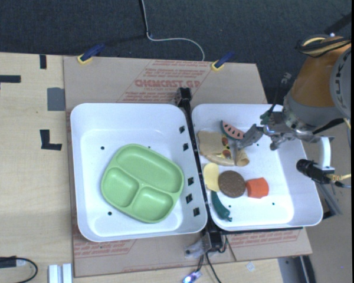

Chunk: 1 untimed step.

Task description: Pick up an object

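Note:
The right bin holds several toy foods. A watermelon slice lies over a tan flat piece. Below them are a yellow piece, a brown round disc and an orange-red block. A dark green item lies along the bin's left wall. My gripper hangs over the bin's upper middle, just right of the watermelon slice. It is open, with nothing between its fingers.
The left bin holds a green divided plate. A black clip divider runs between the two bins. The grey arm with its orange band comes in over the right bin's upper right corner.

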Motion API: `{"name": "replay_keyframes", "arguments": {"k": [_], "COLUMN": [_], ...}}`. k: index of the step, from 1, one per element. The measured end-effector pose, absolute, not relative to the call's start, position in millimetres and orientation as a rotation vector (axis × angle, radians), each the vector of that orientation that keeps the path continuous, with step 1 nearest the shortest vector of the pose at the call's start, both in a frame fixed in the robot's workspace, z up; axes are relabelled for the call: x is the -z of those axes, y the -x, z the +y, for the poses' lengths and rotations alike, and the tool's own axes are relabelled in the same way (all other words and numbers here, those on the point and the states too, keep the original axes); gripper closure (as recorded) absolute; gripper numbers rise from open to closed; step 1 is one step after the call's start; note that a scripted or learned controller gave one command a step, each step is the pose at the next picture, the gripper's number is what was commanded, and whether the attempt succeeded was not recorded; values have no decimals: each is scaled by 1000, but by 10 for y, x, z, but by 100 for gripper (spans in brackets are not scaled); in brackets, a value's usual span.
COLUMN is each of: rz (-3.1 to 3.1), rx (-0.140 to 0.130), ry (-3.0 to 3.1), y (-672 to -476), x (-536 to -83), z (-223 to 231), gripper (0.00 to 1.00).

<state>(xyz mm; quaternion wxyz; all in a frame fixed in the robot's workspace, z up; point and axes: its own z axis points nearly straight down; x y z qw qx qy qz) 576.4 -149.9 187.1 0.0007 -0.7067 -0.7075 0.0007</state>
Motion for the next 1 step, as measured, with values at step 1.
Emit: {"name": "replay_keyframes", "arguments": {"k": [1], "rz": [-2224], "rx": [-1], "ry": [2224], "y": [-5447], "x": [-811], "z": [-1109], "gripper": [0]}}
